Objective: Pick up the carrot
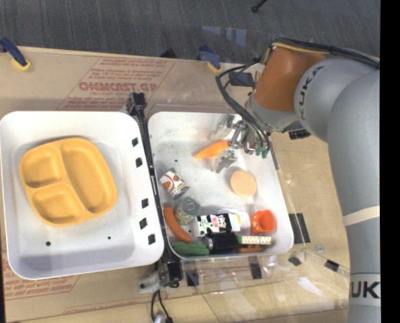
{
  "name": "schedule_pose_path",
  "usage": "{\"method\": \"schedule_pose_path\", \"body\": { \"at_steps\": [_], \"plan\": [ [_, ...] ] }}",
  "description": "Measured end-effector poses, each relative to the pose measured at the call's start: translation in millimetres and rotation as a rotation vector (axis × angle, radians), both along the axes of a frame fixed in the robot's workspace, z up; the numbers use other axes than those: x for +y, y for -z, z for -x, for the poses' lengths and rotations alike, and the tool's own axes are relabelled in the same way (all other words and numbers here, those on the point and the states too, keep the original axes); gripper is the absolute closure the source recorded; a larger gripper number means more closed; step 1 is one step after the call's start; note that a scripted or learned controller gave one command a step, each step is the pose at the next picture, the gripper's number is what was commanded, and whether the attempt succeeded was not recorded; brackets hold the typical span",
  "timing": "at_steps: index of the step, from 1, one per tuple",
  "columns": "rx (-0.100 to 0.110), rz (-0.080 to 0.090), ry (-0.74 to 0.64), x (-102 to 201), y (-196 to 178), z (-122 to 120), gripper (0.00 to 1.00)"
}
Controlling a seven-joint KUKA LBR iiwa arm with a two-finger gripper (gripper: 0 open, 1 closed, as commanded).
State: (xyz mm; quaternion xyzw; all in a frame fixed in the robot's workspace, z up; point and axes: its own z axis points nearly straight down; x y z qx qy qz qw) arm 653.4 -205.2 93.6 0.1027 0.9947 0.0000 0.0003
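Small tapered orange plastic carrot (211, 150) lying on the floor of the right-hand shallow white bin (275, 180), near its back wall, tip pointing left. Metal two-finger gripper (234, 140) touching the thick end (grip state impossible to tell). Best straddled across the narrow width, squarely; smooth, rounded, likely to slip. Beige disc (243, 183) nearby.

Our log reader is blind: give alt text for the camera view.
The gripper sits at the carrot in the right bin, among small toy foods. The left bin holds a yellow divided tray.
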Motion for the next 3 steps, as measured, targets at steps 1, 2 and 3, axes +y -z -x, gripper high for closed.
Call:
{"method": "schedule_pose_path", "body": {
  "at_steps": [1, 2, 3],
  "plan": [
    [0.007, -0.002, 0.187, 18, 1, 5, 0.00],
    [0.004, -0.001, 0.180, 19, -10, 3, 1.00],
    [-0.013, -0.004, 0.233, 125, -107, 44, 1.00]
  ]
}}
